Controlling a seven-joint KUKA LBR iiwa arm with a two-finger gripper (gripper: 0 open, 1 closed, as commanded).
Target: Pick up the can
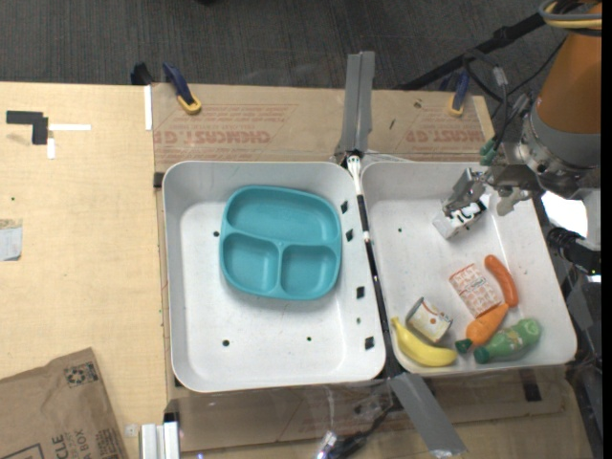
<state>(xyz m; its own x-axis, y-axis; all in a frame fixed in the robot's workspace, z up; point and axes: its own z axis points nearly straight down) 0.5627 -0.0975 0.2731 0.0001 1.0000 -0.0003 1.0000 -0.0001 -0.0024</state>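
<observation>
Though tipped, tan-labelled can (pixel 429 319)

- Arm (pixel 572 75): grey, with an orange band above the wrist, entering from the upper right of the camera view.
- Gripper (pixel 463 208): extended leftward and downward from the wrist, tilted; nothing visible between its jaws.

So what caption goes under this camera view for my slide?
Gripper hovers over the right bin; the can lies by the banana.
</observation>
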